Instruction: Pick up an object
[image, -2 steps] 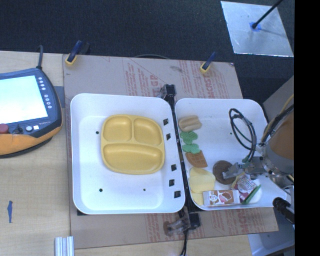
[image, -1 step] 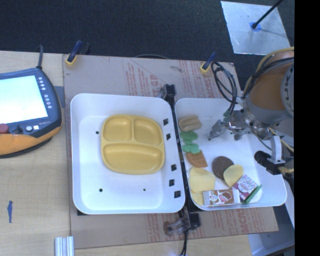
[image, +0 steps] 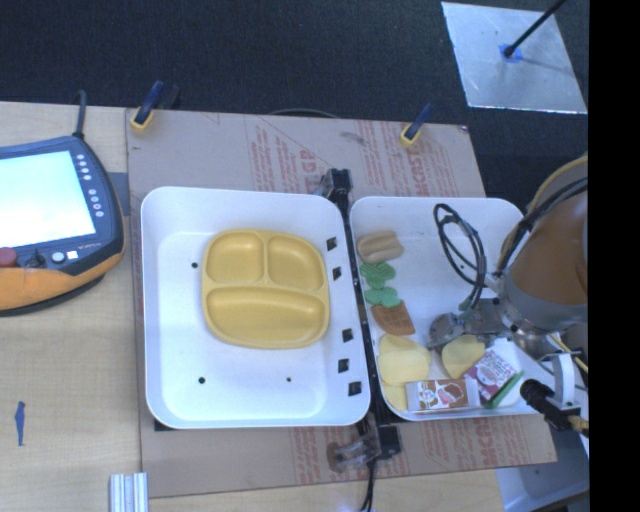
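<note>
The grey arm with its orange band (image: 548, 255) reaches in from the right and hangs over the right-hand shallow white bin (image: 420, 210), with the gripper (image: 462, 325) low among the things in that bin's near corner. Its metal tip sits just beside, perhaps touching, a pale yellow rounded slice of toy food (image: 462, 354); whether the gripper is spread or pressed together I cannot tell, since the wrist hides most of it. Nothing can be seen pinched in it.

The candidates to pick all lie in the right bin: a tan bread-shaped piece (image: 379, 246) at the far left, two green leaf-like pieces (image: 379, 283) below it, a brown oblong piece (image: 394, 319), a larger pale yellow piece (image: 403, 360), a small printed red-and-white packet (image: 441, 394) against the near wall, and a red and green wrapped item (image: 493, 373) just right of the yellow slice. The left-hand white bin (image: 170, 300) holds a yellow divided plastic plate (image: 266, 288).

This looks like the descent or closing stage of a grasp, not yet a lift. The next move probably calls for closing firmly on the yellow slice, then rising straight. The pieces crowd together here, so a neighbour may be nudged or the flat slice may slip
</note>
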